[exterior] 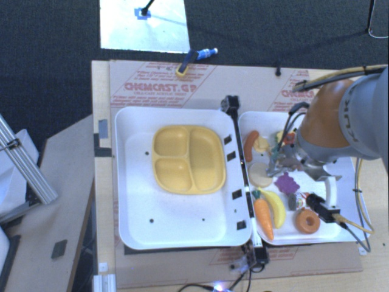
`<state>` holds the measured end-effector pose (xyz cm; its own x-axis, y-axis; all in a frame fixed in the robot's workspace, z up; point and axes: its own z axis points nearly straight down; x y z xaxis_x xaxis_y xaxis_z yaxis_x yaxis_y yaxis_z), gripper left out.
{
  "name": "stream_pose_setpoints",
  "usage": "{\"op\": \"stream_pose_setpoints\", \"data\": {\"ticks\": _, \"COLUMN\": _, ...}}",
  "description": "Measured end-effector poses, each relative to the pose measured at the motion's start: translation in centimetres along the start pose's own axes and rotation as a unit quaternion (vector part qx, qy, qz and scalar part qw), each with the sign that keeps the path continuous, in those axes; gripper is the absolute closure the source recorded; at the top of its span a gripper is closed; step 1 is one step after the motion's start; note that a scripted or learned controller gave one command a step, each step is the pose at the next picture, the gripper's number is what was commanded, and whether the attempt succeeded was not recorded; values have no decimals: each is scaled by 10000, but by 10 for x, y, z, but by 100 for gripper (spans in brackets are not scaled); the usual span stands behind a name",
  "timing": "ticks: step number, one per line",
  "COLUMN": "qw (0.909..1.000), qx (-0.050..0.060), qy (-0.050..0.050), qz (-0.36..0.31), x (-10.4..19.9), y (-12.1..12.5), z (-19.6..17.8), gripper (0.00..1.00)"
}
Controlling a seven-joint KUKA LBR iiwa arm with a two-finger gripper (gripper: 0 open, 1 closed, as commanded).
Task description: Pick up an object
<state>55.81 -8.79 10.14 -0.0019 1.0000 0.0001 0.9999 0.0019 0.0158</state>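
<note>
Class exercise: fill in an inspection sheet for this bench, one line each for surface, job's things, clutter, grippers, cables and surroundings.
Surface: two white bins, left bin and right bin, on a printed board.
Job's things: carrot, banana, donut, purple piece, sausage in the right bin.
Clutter: yellow divided plate in the left bin.
Grippers: gripper low over the right bin; finger state unclear.
Cables: yellow and black cable at the right bin's edge.
Surroundings: dark carpet, metal sheet.

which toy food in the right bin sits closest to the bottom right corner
The orange donut, ring-shaped, lies nearest that corner; the carrot and banana sit further left.
</note>
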Motion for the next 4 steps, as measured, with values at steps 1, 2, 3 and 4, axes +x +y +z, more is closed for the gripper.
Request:
{"op": "stream_pose_setpoints", "data": {"ticks": 1, "qw": 10000, "qx": 46, "qy": -4, "qz": -10, "x": 1, "y": -2, "z": -63, "gripper": 100}}
{"op": "stream_pose_setpoints", "data": {"ticks": 2, "qw": 10000, "qx": 41, "qy": -5, "qz": -14, "x": 1, "y": 0, "z": -117, "gripper": 100}}
{"op": "stream_pose_setpoints", "data": {"ticks": 3, "qw": 10000, "qx": 43, "qy": -3, "qz": -26, "x": 13, "y": 48, "z": -131, "gripper": 100}}
{"op": "stream_pose_setpoints", "data": {"ticks": 4, "qw": 10000, "qx": 65, "qy": -5, "qz": -17, "x": 19, "y": 62, "z": -116, "gripper": 100}}
